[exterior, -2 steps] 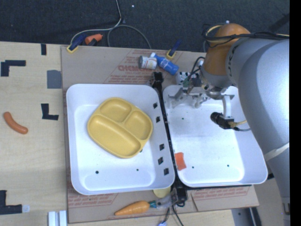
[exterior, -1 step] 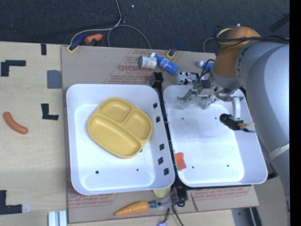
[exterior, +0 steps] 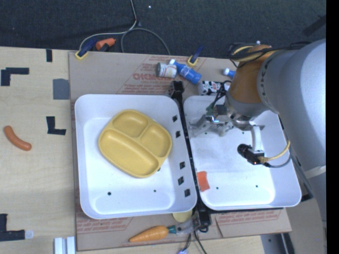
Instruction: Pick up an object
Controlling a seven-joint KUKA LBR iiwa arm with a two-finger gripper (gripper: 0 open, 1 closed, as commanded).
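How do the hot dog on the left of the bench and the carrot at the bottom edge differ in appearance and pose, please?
The hot dog is reddish orange and even in thickness, with rounded ends; the carrot is paler orange and tapers to a point, with a greenish stalk end. The hot dog lies on a diagonal on the wooden bench top; the carrot lies nearly level on the cardboard below the left bin. Both are small, long toy foods outside the bins.

We saw the yellow plate point(exterior: 135, 142) crowding the left bin point(exterior: 87, 194); the right bin's point(exterior: 286, 192) front edge lay open.
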